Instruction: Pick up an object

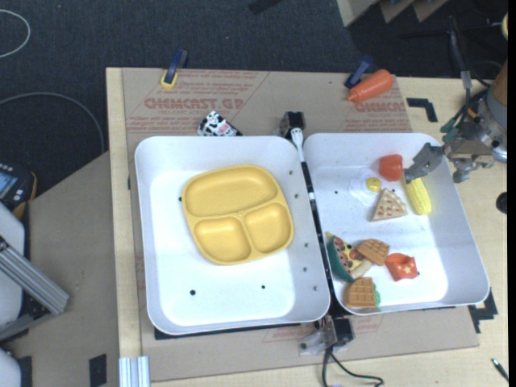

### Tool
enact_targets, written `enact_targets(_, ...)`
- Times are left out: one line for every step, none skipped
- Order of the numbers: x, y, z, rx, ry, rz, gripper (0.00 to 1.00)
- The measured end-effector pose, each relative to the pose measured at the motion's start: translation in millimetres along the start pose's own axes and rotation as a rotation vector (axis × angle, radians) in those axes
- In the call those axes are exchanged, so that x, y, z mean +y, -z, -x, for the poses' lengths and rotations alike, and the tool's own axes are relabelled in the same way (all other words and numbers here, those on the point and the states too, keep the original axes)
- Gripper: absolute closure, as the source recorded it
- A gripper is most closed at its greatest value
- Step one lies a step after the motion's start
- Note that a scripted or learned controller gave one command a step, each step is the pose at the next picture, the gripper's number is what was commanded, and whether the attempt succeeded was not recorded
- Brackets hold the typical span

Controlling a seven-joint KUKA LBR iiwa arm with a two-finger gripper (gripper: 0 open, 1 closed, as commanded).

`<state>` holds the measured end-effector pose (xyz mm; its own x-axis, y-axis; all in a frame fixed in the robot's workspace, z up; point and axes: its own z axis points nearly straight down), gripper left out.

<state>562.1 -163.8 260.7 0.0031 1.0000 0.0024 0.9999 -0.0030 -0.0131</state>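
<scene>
Grey arm reaching in from right, gripper (439, 164) hanging over right shallow white bin (463, 240), fingers' spread unclear. Yellow toy corn cob (418, 195) lying just below, ungrasped.

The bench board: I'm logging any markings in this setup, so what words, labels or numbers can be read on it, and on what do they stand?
"CHEMCAST GP": red print on the brown board, behind the left bin; the last letters are faint.
A second red print of the same look stands on the board behind the right bin, too blurred to read for certain.
The small black-and-white object bears a pattern, not legible text.
</scene>
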Motion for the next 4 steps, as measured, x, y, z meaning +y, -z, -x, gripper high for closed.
enact_targets(2, 7, 0, -0.003, 0.003, 0.013, 0.00)
enact_targets(-4, -54, -4, 0.000, 0.003, 0.006, 0.00)
enact_targets(-4, -115, -12, 0.000, 0.003, 0.007, 0.00)
enact_targets(-2, -178, -12, 0.000, 0.003, 0.007, 0.00)
